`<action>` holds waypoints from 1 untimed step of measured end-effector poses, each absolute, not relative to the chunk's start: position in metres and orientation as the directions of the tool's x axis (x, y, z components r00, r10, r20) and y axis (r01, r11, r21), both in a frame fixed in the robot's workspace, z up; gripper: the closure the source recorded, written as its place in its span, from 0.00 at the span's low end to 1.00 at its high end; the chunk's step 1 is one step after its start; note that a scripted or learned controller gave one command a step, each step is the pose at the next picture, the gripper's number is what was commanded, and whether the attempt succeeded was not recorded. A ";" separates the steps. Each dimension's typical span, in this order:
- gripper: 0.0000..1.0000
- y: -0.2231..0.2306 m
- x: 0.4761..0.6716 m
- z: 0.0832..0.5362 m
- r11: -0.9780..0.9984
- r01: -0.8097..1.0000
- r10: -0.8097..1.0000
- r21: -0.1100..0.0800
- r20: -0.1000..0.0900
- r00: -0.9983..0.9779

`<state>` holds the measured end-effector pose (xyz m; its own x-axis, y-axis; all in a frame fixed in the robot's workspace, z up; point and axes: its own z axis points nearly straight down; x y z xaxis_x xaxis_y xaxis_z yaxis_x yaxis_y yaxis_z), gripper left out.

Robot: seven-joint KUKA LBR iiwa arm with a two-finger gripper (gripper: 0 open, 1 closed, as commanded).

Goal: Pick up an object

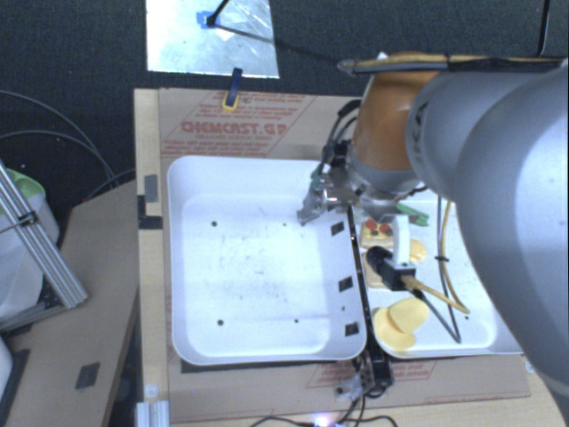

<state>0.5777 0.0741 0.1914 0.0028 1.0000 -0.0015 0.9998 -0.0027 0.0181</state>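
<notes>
My claw point(313, 206) hangs just left of the divider point(354, 261), the dark strip where the two bins meet, near its far end. From this angle it is small and half lost under the arm point(498, 132), so I cannot tell whether it is wide or narrow, and I see nothing carried in it.

To do this pick well, I judge the claw needs to cross to the right of the divider, line up squarely over one piece that has clear space around it, and come down without catching the rim.

The left bin point(191, 265), left of the divider, shows me a white floor with a few dark specks. The right bin point(468, 330) holds the likely targets: yellow pieces point(398, 320) just right of the divider's near end, and a red piece point(380, 229) and a green piece point(413, 210) further up.
</notes>
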 end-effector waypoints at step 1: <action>0.00 0.066 0.510 0.184 0.000 1.000 1.000 -0.004 0.000 0.000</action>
